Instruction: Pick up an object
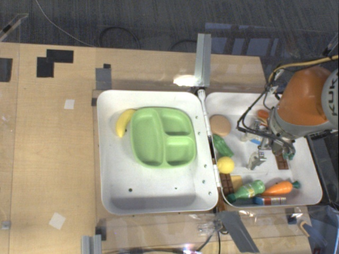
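— Objects for picking lie in the right bin [312,192]: a tan round piece [220,125] at the far left corner, a lemon [225,165] by the dividing wall, a green bottle [250,189] and a carrot [280,187] along the near edge. Where is the hand?

— The hand [258,160] hangs over the bare middle of that bin, below the orange band of the arm [304,102]. Whether it is spread or pressed together I cannot tell; nothing shows between its tips.

— And the left bin [114,179]?

— A green divided tray [161,136] sits in it, with a banana [124,121] touching the tray's left edge.

— What about the surroundings?

— The tabletop [47,157] is pale wood with black squares [53,61] at the far left; dark carpet [132,9] runs behind it, crossed by a thin cable
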{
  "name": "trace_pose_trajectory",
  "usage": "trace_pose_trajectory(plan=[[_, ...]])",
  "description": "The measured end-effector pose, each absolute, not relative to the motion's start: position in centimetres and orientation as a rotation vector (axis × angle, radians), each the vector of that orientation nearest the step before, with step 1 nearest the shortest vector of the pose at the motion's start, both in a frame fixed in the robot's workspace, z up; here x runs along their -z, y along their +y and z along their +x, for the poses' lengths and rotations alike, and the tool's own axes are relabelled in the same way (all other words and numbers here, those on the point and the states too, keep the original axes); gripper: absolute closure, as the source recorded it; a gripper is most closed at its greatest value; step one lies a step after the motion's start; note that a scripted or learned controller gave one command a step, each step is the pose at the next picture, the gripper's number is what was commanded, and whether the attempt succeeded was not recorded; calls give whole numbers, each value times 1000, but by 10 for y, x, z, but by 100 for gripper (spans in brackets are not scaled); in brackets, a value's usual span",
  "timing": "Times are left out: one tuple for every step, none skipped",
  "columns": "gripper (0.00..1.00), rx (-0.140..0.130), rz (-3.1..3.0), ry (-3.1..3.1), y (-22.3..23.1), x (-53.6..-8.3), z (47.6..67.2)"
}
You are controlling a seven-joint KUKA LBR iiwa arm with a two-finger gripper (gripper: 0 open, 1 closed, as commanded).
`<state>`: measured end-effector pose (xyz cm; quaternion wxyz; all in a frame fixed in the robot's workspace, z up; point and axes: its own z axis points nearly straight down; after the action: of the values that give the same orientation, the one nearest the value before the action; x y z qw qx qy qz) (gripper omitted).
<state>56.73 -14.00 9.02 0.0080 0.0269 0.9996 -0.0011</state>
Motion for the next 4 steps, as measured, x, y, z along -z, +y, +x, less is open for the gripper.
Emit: trace_pose_trajectory(plan=[[0,5,-334,3113,-167,-122,549],[0,5,-321,3110,-141,-90,602],[0,5,-44,3127,-176,-90,568],[0,0,-11,3125,-106,-90,568]])
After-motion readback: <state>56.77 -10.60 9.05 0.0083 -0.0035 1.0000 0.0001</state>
